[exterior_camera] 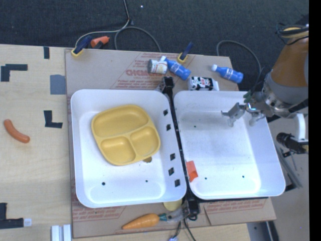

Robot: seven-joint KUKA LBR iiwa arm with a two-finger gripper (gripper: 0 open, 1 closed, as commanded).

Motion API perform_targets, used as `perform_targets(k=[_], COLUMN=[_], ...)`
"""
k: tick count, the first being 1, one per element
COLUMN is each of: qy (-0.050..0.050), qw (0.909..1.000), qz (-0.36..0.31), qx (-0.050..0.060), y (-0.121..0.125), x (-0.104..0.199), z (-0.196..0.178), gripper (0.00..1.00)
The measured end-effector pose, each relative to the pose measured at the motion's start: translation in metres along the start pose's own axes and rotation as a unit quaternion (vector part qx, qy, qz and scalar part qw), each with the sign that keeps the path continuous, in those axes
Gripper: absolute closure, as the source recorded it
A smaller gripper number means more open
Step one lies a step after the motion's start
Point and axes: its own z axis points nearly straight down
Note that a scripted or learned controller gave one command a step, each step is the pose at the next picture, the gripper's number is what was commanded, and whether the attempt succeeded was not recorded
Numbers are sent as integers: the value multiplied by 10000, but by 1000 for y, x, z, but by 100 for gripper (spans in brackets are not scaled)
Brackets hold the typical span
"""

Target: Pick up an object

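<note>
A yellow divided plate (pixel 125 134) is seen in the middle of the left bin (pixel 83 185), lying flat. Further left, on the bench, a small sausage (pixel 16 131) is found near the edge. A toy carrot (pixel 140 221) is laid below the left bin's front edge. Two blue-and-white bottles (pixel 173 67) are scattered behind the bins. The right bin (pixel 261 179) is entered over its back right corner by the gripper (pixel 239 111); whether it is apart or together cannot be told.
</note>
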Motion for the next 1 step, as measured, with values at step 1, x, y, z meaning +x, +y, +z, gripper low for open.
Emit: perform_targets(k=[1], qy=[12], qw=[10000], qz=[-14], qx=[29], y=[-21], x=[69], z=[80], gripper=[0])
